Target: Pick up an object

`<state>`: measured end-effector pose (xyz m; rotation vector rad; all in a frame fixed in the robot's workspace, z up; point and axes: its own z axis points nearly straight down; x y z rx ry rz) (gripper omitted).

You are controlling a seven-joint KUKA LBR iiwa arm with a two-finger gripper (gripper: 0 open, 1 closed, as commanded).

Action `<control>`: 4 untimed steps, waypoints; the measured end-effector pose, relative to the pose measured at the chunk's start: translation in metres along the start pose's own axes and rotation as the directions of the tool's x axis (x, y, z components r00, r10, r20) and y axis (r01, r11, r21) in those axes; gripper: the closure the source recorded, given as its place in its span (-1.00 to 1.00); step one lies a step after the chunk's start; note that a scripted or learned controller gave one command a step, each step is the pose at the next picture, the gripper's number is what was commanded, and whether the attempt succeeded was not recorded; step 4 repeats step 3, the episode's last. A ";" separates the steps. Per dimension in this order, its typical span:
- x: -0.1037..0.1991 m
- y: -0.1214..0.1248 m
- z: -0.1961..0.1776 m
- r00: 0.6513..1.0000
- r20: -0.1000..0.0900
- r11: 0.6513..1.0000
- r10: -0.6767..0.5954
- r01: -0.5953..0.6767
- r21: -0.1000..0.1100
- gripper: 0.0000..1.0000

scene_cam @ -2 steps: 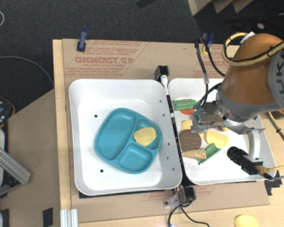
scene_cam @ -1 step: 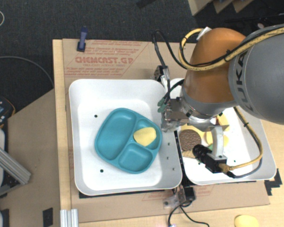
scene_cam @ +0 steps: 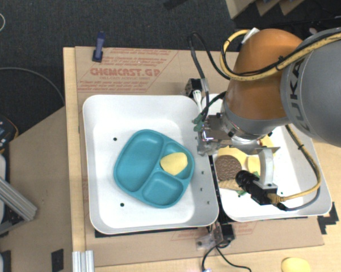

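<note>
The gripper (scene_cam: 234,147) sits low over the right bin (scene_cam: 307,202), tucked under the arm's own orange wrist band (scene_cam: 261,67), which blocks most of it from the camera. I honestly can't tell if it's released or clenched. I can't see anything in its grip either, so I wouldn't call anything picked yet.

My read is that it's at the reach-down-and-grab step. To do that well, pick 1 target and commit. The closest candidates are a brown round piece (scene_cam: 228,164) and a yellow piece (scene_cam: 253,163) just beside it. Both look flat on the bin floor right under the gripper. A tan scrap (scene_cam: 230,183) sits against the brown one's lower edge, though I can't say if they actually touch. All 3 are crowded near the bin's left wall. I'd centre over 1 of them, come straight down, and close across its narrow side so a neighbour doesn't get pinched along with it. Flat stuff probably needs the gripper right down at the floor, and that wall could get in the way.

Further out, the left bin (scene_cam: 102,118) has a teal divided plate (scene_cam: 137,163) with a pale yellow lump (scene_cam: 174,163) in its upper-right compartment. That's well apart from the gripper. It looks like the chunkier, easier grab, but it'd mean moving across.
</note>
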<state>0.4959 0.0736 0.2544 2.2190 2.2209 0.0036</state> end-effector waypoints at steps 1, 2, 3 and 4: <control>0.000 0.001 -0.010 1.000 0.000 1.000 0.000 0.000 -0.002 1.00; -0.003 -0.018 0.005 1.000 0.000 1.000 0.002 -0.002 0.008 1.00; -0.003 -0.017 -0.006 1.000 0.000 1.000 0.001 -0.001 0.004 1.00; -0.003 -0.017 -0.006 1.000 0.000 1.000 0.001 -0.001 0.004 1.00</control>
